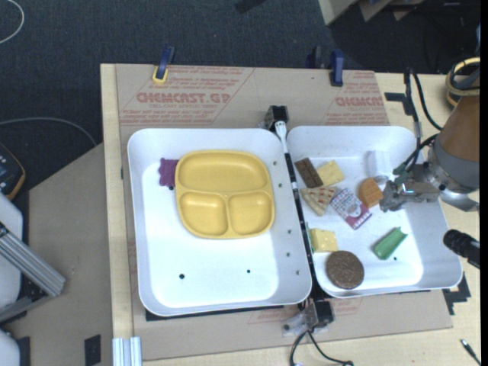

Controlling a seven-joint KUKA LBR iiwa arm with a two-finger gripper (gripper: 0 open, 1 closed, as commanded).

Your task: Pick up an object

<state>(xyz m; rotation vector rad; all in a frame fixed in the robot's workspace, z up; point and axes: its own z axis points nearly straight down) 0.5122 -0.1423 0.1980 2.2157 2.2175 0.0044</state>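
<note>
Task status: incomplete, by my reading. No object is lifted; all items lie on the floor of the right bin [396,139]. Your gripper [390,194] sits low at the bin's 3 o'clock side, touching or just beside the orange round piece [371,191], the likely target. Whether it has hold of anything, you cannot tell. The arm [461,147] enters from 3 o'clock, wrist angled down toward the bin's centre.

Your gripper [390,194] sits in the right bin [404,139]. Most items lie to its left. The divided tray [225,193] lies farther left, in the left bin [210,280].
</note>
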